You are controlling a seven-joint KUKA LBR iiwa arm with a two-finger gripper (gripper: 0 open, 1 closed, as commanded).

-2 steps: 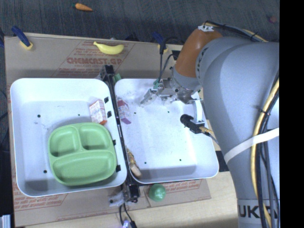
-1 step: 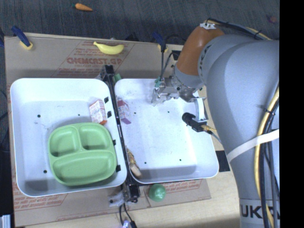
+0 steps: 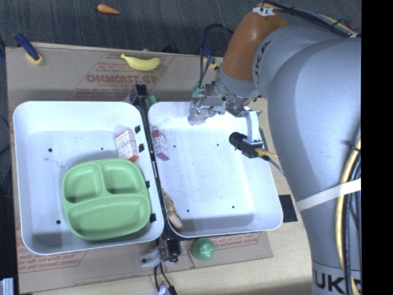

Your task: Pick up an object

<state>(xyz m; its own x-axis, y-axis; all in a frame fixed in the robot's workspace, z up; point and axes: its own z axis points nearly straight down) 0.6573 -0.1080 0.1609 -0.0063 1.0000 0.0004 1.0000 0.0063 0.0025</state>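
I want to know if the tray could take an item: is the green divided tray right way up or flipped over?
Right way up: the green divided tray lies flat in the left bin with its three compartments facing up.

Pincer (image 3: 199, 112) over right bin's (image 3: 258, 217) far edge, green tray (image 3: 107, 198) in left bin (image 3: 37, 165), banana (image 3: 141, 61) beyond

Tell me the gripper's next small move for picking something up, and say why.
Probably slide toward the small carton at the right bin's left wall. The gripper sits at that bin's far edge with nothing seen between its fingers, and the carton looks like the nearest object in that bin.
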